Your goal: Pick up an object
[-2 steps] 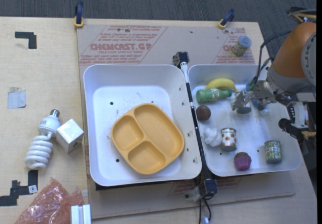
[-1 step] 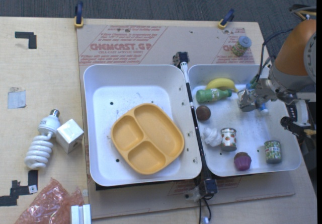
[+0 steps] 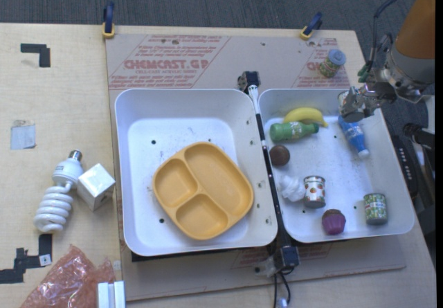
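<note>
Beneath the camera we see a pale wooden bench (image 3: 55, 106) carrying two shallow white bins side by side. At the far right edge of the right bin (image 3: 387, 161) the gripper (image 3: 354, 102) hangs just over the rim; we cannot tell how it is set, as its metal parts blur together. Nearest to it lies a blue and white tube (image 3: 355, 136), slanted, its upper end just under the gripper. Beside that we see a yellow banana (image 3: 306, 115) touching a green bottle (image 3: 293, 131) lying on its side. Farther out sit a brown ball (image 3: 279, 155), a crumpled white object (image 3: 291, 189), a small printed can (image 3: 314, 191), a purple object (image 3: 333, 221) and a green can (image 3: 374, 208). In the left bin (image 3: 131, 161) rests a yellow divided plate (image 3: 202, 190).
</note>
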Robot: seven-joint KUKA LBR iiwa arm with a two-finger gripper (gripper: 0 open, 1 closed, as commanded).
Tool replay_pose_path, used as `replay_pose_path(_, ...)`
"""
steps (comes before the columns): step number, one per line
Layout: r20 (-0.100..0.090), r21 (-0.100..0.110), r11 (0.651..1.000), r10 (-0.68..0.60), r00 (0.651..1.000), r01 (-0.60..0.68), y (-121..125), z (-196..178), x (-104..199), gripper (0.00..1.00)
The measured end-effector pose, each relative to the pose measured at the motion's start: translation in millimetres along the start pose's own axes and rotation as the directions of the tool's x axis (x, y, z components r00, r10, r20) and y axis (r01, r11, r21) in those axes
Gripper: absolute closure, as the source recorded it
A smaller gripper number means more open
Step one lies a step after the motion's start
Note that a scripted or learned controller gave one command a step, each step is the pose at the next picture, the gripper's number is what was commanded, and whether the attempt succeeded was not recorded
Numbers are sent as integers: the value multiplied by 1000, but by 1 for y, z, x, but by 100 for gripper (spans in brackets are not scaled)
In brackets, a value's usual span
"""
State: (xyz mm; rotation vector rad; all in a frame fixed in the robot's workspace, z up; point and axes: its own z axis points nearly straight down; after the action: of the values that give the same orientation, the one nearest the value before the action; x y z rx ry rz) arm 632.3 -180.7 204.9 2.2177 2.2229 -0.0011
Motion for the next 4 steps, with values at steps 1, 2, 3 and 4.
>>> replay_pose_path(1, 0, 0, 1000, 0, 1000, 0, 23, -47, 74, 100)
replay_pose_path(2, 0, 0, 1000, 1, 1000, -1, 27, -73, 124, 100)
replay_pose_path(3, 0, 0, 1000, 1, 1000, -1, 27, -74, 124, 0)
replay_pose_path(4, 1, -7, 1000, 4, 1000, -4, 16, 68, 87, 0)
